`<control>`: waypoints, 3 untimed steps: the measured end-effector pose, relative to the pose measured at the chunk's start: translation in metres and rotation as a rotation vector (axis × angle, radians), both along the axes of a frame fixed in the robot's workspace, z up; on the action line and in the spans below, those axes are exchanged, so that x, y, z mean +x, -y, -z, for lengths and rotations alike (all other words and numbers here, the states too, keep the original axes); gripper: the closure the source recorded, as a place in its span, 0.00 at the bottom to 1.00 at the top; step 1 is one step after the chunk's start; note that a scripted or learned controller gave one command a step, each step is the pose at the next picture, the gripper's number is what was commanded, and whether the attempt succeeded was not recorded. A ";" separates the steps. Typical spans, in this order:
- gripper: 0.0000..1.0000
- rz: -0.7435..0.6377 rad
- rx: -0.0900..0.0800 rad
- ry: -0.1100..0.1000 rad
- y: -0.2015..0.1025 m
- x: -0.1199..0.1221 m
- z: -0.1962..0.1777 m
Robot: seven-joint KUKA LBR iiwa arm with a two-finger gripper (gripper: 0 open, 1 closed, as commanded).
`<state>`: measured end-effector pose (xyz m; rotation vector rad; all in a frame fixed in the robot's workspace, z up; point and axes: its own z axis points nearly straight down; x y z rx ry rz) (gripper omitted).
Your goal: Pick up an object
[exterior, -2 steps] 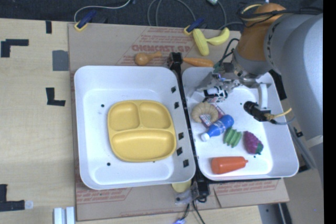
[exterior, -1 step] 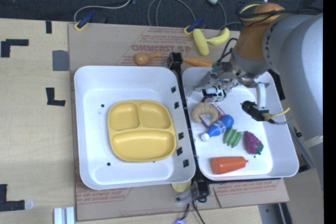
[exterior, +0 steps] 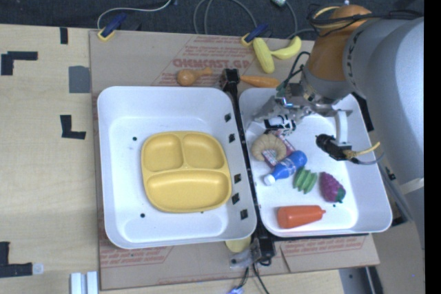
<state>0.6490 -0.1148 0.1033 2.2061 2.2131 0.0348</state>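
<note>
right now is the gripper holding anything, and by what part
It cannot be told. The gripper sits low at the back of the right bin, near the small black-and-white toy, with no object seen between its fingers.

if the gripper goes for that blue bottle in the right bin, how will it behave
The blue bottle lies on its side and looks rounded, so it will probably roll if nudged. It is small and likely light. Its glossy surface may slip, and the bread piece touching it could shift too.

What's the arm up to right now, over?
Gripper low over right bin, far end. Nothing seen held. Toys crowded just below: bottle, carrot.
</note>
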 end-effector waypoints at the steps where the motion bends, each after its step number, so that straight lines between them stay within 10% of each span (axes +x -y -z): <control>1: 0.00 0.001 0.000 -0.002 -0.004 -0.008 0.001; 2: 0.00 0.005 -0.006 0.013 -0.005 -0.001 0.000; 3: 1.00 0.003 -0.010 0.024 -0.005 0.003 -0.014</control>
